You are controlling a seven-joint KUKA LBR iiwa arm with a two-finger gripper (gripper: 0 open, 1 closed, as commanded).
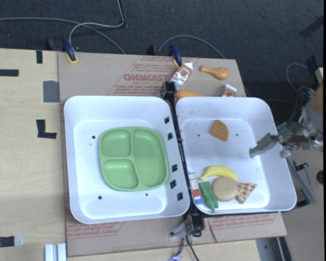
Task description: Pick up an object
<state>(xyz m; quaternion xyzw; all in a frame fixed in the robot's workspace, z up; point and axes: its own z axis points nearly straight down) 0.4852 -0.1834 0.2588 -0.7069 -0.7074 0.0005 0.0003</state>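
Left white plastic bin (79, 162): holds a green three-compartment plate (133, 158) at its centre.
Right white plastic bin (244, 110): orange wedge (219, 130) near the far edge; yellow banana (219, 173), tan round disc (225, 189), green stick (208, 195), pizza slice (245, 191) along the near edge.
Gripper (259, 147): above the right bin's right edge.

The arm (315, 110) is cut off at the right, its upper part out of frame. The gripper (269, 144) is blurred; its fingers cannot be made out. The green item (208, 194) lies partly under the round tan piece (225, 188). The small carton (195, 187) print is unreadable.
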